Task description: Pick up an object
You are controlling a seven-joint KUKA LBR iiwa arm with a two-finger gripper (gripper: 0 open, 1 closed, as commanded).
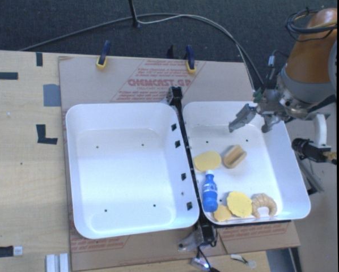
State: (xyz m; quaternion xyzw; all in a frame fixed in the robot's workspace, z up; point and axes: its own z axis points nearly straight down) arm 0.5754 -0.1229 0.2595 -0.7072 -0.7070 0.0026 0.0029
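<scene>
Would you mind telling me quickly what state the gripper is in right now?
Gripper: open, holding nothing, its two fingers spread above the far end of the right bin.

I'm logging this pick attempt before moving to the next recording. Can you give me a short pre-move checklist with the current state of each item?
1. Gripper open and holding nothing: ok, fingers spread above the right bin.
2. Objects available in the right bin: ok, blue bottle, tan block, yellow round piece, croissant-shaped piece.
3. Gripper lined up over a target: not ok, it hangs near the bin's far edge, apart from every object.
4. Nearest target free-standing: ok, the tan block touches nothing.
5. Front cluster separable: cannot tell, the pieces crowd together.
</scene>
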